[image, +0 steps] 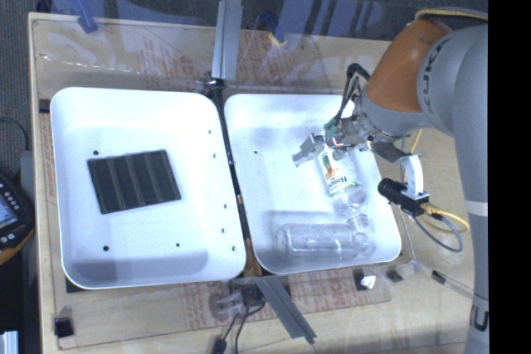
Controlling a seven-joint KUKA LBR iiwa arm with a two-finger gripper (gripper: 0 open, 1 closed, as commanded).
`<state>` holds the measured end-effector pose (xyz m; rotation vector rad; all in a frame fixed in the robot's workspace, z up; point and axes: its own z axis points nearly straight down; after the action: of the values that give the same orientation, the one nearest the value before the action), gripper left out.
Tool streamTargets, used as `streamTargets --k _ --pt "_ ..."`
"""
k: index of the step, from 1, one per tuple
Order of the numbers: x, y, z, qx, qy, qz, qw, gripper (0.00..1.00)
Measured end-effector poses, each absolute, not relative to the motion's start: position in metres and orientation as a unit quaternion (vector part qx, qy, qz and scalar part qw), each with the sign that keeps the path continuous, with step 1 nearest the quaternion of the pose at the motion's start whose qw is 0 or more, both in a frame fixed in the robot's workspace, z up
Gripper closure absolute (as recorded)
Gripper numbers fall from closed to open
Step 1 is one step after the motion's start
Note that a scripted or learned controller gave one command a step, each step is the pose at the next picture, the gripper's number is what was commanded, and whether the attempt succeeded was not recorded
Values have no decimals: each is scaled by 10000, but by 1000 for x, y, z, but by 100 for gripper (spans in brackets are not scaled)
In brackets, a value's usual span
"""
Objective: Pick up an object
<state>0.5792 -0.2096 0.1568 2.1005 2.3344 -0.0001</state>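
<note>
Camera view, from above at a slant: a pale wooden tabletop (pixel 124 307) carries two shallow white bins side by side, with dark floor beyond its far edge. The left bin (pixel 75 120) holds a dark ribbed rectangular pad (pixel 133 180), lying flat and well apart from the work. The right bin (pixel 257 128) holds two clear plastic bottles. One, the labelled bottle (pixel 340 182), lies on its side running from mid-bin toward the near right corner, its white-and-orange label uppermost. The second clear bottle (pixel 319 239) lies crosswise along the near wall, touching or just beside the first one's lower end.

The gripper (pixel 325 143), at the end of the grey arm with its orange band (pixel 402 75), is low over the upper end of the labelled bottle; whether it is released or clenched cannot be told, and no object is visibly held.

Judgement: either bottle is probably light, thin-walled and smooth, so it may roll or dent under squeeze. The best hold is likely across the body at the label, square to the long axis. The neighbouring bottle and the right bin's right wall crowd the lower end; the upper end is freer.
</note>
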Motion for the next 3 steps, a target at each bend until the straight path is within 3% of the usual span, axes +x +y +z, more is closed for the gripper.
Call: streamTargets --k 1,2,3 --pt "570 -210 184 6580 7530 1 7 0" --pt "571 -210 194 6569 7540 2 25 100" --pt "571 -210 194 6568 7541 1 25 0"
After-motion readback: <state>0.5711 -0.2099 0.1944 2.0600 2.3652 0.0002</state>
